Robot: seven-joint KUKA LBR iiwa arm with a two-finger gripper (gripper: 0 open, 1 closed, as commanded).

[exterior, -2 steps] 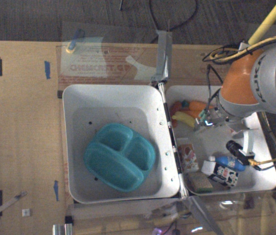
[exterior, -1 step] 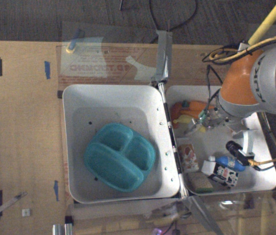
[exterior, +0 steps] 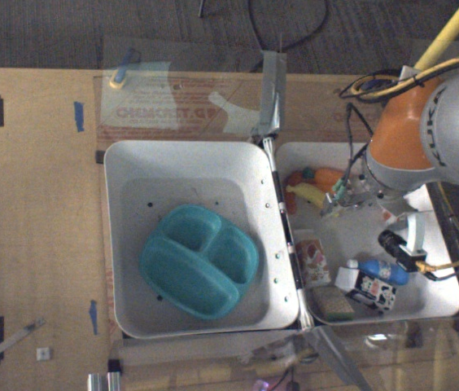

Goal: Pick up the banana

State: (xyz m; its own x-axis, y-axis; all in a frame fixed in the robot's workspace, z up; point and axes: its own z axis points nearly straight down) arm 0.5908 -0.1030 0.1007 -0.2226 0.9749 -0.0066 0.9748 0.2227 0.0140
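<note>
The banana (exterior: 308,194) is a small yellow toy lying near the back left corner of the right bin (exterior: 437,300). My gripper (exterior: 333,204) hangs just to the banana's right end, low over the bin floor. The grey arm with its orange band (exterior: 404,141) comes in from the right above it. Whether the fingertips touch the banana I cannot make out.
An orange and red toy (exterior: 317,176) lies just behind the banana. A small card (exterior: 312,259), a blue bottle (exterior: 382,270), a dark carton (exterior: 373,290) and a sponge (exterior: 334,302) sit toward the right bin's front. The left bin (exterior: 132,169) holds a teal divided plate (exterior: 199,259).
</note>
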